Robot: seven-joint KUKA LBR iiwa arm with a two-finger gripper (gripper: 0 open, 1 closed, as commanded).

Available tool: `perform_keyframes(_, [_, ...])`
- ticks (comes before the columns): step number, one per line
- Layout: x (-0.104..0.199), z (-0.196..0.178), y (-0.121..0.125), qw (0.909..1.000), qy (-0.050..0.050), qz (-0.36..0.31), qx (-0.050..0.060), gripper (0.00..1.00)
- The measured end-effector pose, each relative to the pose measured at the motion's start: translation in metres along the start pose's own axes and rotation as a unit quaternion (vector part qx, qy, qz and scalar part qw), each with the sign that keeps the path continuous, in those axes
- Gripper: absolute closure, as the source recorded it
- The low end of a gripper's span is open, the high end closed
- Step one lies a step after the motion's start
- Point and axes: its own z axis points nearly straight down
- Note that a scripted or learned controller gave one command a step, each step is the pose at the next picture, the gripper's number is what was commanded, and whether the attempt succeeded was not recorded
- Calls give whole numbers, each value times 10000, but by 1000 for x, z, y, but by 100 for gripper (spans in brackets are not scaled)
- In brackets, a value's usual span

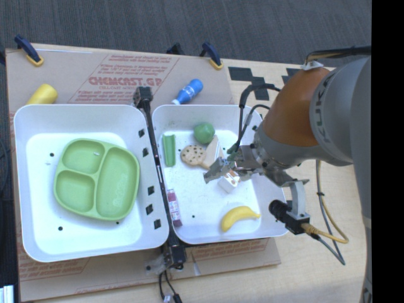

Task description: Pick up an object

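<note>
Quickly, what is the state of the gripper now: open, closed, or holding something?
Gripper: low in the right bin, over a small white object; open, closed or holding cannot be told.

We see two smooth white plastic bins (28, 137), a matt green plastic divided plate (96, 178), a glossy yellow plastic banana (239, 218), and brown printed cardboard (120, 74) beneath.

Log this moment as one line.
gripper over right bin | near cookie | banana untouched | nothing visibly held
</note>
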Motion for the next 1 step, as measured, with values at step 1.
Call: perform_keyframes(1, [-15,118,-21,10000,7,-12,19,0])
